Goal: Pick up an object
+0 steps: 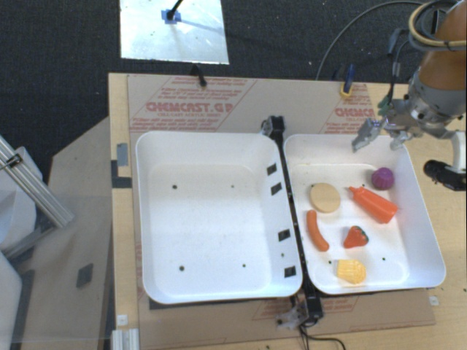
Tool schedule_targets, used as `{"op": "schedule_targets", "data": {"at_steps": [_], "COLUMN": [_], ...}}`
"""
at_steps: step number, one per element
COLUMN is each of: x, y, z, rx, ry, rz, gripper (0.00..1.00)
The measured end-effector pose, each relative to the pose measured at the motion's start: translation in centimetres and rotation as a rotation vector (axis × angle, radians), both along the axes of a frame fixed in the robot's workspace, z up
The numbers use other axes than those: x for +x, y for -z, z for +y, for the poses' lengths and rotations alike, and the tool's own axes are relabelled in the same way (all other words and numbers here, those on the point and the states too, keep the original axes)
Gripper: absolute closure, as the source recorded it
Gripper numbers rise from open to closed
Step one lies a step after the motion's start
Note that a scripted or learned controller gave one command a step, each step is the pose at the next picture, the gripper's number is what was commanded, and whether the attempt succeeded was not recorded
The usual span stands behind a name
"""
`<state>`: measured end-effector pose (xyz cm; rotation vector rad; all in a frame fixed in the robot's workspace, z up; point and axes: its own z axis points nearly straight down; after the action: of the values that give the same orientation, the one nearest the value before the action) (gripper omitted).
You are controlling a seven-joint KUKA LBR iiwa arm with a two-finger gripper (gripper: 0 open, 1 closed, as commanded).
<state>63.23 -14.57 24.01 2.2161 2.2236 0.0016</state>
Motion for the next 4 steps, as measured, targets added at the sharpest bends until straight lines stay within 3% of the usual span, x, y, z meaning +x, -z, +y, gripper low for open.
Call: {"op": "schedule_targets", "data": {"at_steps": [1,2,3,4], "x": [-2.6,-3.6,-6.5,-8.8], "y": [10.1,15.8,14.3,15.7], "z": [3.7,5.0,5.8,6.3], "rx": [0.004,0.001,0.002,0.002], "ry": [-0.003,0.001,0.003,0.002], "rz": [0.01,0.003,0.004,0.005], "gripper": [0.0,0.0,0.0,0.0]}}
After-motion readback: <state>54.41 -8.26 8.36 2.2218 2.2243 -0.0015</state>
